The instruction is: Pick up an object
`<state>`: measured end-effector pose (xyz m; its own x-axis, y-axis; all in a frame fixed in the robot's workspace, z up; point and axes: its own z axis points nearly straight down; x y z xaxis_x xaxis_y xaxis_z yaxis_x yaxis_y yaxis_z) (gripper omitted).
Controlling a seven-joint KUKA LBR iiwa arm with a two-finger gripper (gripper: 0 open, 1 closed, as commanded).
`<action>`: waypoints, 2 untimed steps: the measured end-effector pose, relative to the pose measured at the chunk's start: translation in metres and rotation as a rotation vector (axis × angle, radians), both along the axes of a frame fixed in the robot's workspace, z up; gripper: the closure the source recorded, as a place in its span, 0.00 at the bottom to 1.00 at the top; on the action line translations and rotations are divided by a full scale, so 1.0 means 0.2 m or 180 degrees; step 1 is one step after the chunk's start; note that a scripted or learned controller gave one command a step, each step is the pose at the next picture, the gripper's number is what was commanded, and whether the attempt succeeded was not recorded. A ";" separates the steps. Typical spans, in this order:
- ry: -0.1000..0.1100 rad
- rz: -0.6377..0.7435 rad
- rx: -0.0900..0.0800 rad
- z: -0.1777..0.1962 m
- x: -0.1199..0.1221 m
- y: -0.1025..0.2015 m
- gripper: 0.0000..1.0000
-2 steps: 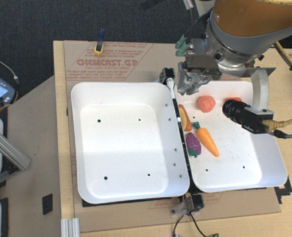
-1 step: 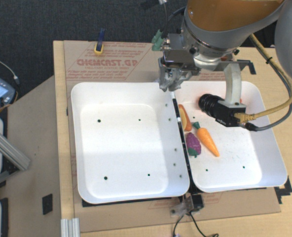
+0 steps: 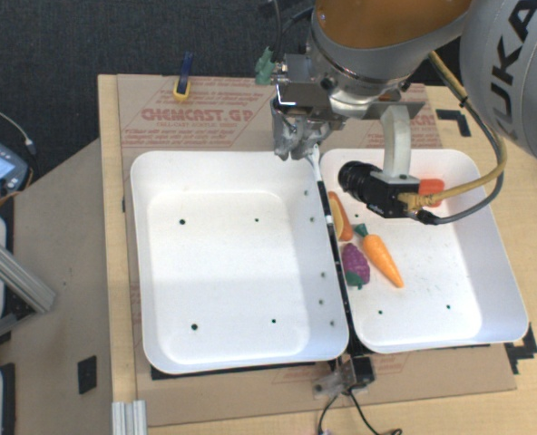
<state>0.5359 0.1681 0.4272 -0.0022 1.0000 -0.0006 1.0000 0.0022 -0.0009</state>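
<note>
In the right bin (image 3: 450,320), close to its left wall, lie three small items. An orange carrot with a green top (image 3: 382,257) points toward the front right. A purple bunch of grapes (image 3: 356,265) touches its left side. Behind them, along the divider, is an orange-brown oblong piece (image 3: 341,217). My gripper (image 3: 297,145) hangs over the back end of the rim between the two bins, behind and apart from all three. Nothing shows in its grasp.
The left bin (image 3: 219,261) is bare white with a few small dark holes. A black cylinder with an orange tip and yellow cable (image 3: 382,193), part of the arm's gear, hangs over the back of the right bin. A blue-yellow clip (image 3: 183,82) stands on the cardboard at the back.
</note>
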 end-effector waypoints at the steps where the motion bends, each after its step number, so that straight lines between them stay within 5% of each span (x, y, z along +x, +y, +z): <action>1: -0.0019 0.0001 0.0007 0.09 0.01 0.14 1.00; 2: -0.0024 0.0001 0.0007 0.11 0.28 0.29 1.00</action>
